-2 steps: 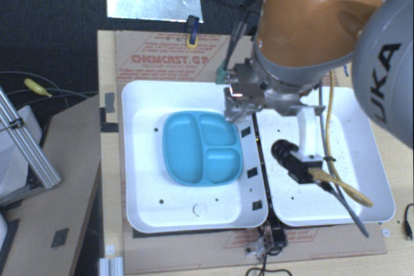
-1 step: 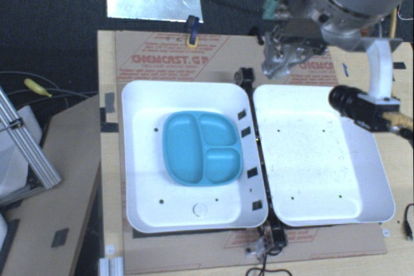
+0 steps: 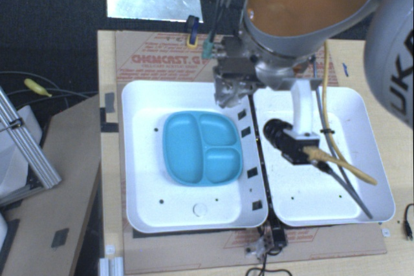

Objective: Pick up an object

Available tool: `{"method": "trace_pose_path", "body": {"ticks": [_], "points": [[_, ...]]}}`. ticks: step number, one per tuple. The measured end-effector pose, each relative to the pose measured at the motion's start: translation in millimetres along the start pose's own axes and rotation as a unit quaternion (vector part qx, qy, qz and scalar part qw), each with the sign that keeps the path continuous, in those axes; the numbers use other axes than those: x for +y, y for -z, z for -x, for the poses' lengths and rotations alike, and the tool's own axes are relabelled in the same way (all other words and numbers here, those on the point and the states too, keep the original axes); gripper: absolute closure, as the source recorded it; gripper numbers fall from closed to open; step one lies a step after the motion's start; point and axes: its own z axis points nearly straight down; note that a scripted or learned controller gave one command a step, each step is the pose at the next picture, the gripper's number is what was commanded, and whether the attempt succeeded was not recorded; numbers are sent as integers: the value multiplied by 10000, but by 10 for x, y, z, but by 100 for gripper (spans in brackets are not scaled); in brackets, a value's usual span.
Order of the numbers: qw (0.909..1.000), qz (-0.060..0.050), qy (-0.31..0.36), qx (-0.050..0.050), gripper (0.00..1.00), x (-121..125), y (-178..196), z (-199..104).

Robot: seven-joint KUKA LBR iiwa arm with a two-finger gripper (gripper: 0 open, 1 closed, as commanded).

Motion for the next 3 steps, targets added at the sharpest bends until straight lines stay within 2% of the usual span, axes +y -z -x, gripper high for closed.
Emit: {"method": "trace_pose_path", "body": {"ticks": [1,2,3], "points": [[10000,45,6,14,100,11,157,32],[10000,11,-81,-16,100,643,-521,636],[10000,22,-52,3,100,307,-610,942]]}}
